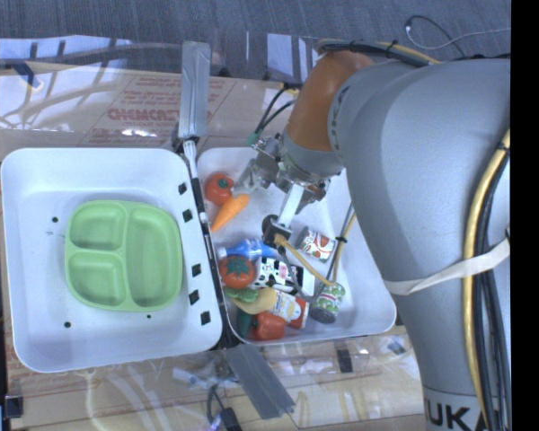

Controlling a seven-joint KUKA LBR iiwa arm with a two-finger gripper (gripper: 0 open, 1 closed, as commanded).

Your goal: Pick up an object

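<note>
Arm (413, 151) leans over right bin (364, 277). Left bin (27, 241) holds a green tray (124, 254). Jaws sit low in the right bin, just beside carrot (231, 210) and tomato (219, 188). Cannot tell how far open, or any hold.

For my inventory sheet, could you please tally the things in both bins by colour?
Green: 1, plate
Red: 3, back tomato, front tomato, red piece
Orange: 1, carrot
Blue: 1, blue thing
Printed, mixed colours: 4, cow-print box, can, bottle, jar
Total: 10; the pile may hide more.
</note>
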